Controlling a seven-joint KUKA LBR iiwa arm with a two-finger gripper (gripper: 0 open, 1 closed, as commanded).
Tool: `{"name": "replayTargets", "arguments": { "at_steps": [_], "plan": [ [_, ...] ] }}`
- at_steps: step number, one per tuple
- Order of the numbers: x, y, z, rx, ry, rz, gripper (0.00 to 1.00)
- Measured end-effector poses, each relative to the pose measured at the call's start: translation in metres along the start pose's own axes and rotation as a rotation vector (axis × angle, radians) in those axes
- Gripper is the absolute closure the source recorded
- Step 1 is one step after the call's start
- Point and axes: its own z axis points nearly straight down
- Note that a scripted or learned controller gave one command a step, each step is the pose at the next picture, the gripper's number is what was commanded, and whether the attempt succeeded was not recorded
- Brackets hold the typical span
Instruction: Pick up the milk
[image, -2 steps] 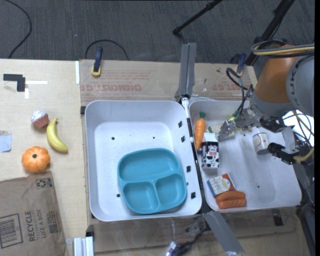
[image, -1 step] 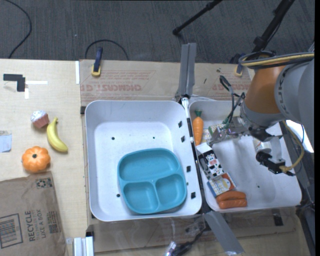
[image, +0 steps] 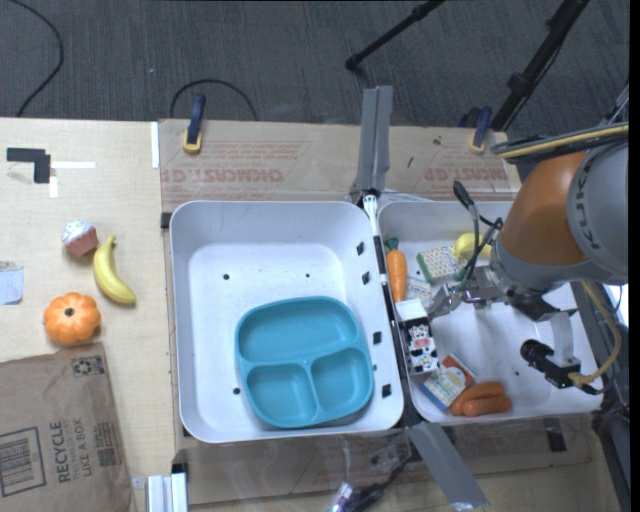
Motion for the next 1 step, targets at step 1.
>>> {"name": "replayTargets", "arguments": {
  "at_steps": [1],
  "plan": [
    [0.0810,0.0302,-0.0969,0.008,0.005,0.109,0.00]
  ]
}}
